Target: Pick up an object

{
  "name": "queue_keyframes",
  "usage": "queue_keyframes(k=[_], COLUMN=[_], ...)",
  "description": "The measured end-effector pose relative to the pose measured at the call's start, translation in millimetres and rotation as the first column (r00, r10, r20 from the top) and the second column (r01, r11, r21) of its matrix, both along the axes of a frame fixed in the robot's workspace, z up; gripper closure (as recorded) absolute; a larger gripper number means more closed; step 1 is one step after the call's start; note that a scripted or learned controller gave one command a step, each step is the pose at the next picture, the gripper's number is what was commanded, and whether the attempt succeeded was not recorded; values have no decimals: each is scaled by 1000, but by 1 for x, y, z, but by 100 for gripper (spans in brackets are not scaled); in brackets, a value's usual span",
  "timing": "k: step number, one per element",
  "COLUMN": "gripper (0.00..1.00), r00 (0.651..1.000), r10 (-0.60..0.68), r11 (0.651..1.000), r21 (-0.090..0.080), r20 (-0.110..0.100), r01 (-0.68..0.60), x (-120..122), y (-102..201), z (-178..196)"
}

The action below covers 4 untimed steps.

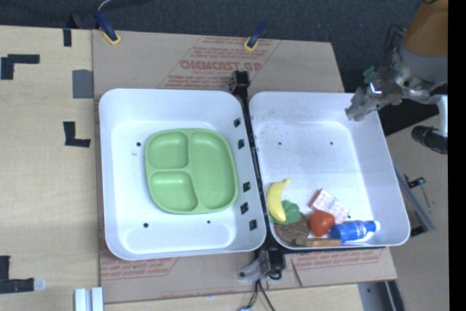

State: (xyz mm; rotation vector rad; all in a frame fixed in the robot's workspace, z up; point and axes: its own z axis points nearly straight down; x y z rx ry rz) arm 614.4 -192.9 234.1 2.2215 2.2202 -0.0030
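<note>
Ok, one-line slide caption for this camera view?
Gripper at right bin's far rim; toys clustered near corner, green plate in left bin.

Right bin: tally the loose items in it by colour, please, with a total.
Clustered at the near edge of the right bin:
Yellow (banana): 1
Green item: 1
Red item: 1
Blue bottle: 1
White-and-red packet: 1
Brown item: 1
Total: 6

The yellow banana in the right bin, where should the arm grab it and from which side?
Probably best across the middle of the yellow banana, coming straight down from above. It lies flat at the left end of the pile, near the bin's left wall, with a green item against its lower right. Its upper half looks free, so close the end effector there across its narrow width.
</note>
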Motion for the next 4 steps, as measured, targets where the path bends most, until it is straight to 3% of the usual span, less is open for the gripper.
queue_keyframes(k=[1, 2, 3, 4], gripper=[100, 100, 100, 100], r00=[1000, 1000, 1000, 1000], r10=[3, 0, 0, 3], r11=[1000, 1000, 1000, 1000], r21=[3, 0, 0, 2], r20=[0, 1, 0, 0], r01=[-3, 0, 0, -3], x=[-39, -90, -92, -118], y=[106, 57, -15, 66], z=[9, 56, 55, 48])
